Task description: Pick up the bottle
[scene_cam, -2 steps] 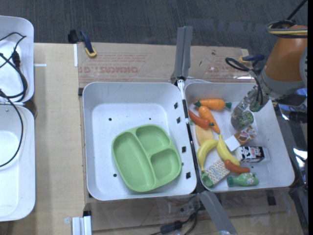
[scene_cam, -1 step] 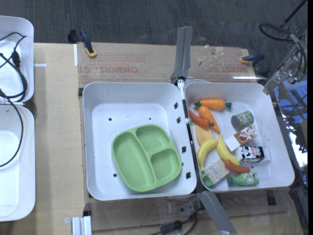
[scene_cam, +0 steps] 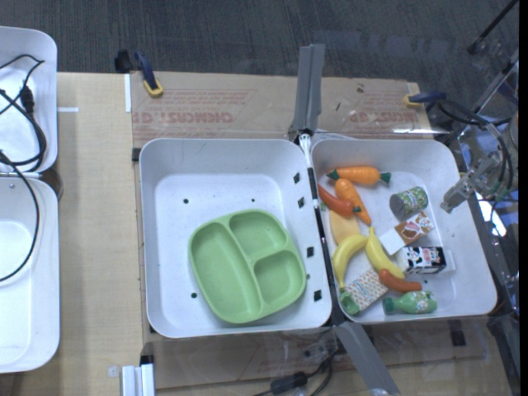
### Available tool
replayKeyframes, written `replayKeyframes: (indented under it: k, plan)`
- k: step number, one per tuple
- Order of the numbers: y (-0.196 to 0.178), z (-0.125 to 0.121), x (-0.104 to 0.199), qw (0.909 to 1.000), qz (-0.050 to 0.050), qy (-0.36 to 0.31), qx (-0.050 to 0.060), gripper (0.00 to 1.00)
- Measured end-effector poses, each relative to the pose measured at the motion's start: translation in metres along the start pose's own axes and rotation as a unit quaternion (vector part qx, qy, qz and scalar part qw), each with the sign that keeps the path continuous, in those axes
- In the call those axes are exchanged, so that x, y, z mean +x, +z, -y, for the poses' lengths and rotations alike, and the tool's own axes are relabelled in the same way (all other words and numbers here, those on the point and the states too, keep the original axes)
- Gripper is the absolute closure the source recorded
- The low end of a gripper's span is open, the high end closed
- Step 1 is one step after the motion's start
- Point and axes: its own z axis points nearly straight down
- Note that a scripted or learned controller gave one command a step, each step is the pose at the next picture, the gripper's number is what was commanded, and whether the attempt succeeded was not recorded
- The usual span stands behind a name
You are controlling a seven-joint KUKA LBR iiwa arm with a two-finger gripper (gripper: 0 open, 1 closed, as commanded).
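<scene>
The bottle point(scene_cam: 410, 304) is a small green one with a pale label around its middle. It lies flat on its side at the near edge of the right-hand bin point(scene_cam: 462, 221), its long axis running left to right. Its left end sits just beside a red-orange toy vegetable point(scene_cam: 394, 282), and a small patterned packet point(scene_cam: 363, 288) lies near on its left.

The scene was evenly and brightly lit from above. Soft shadows were cast inside the two shallow white plastic bins point(scene_cam: 157, 221). Slight blur and a bluish cast were seen at the right edge.
</scene>
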Motion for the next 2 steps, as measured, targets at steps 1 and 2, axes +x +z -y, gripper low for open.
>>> replayKeyframes:
  k: [1, 2]
  plan:
    - [-0.071, -0.019, -0.039, 0.9991, 0.001, 0.042, 0.000, 1.00]
    - [0.075, -0.007, -0.026, 0.9987, 0.000, -0.051, 0.000, 1.00]
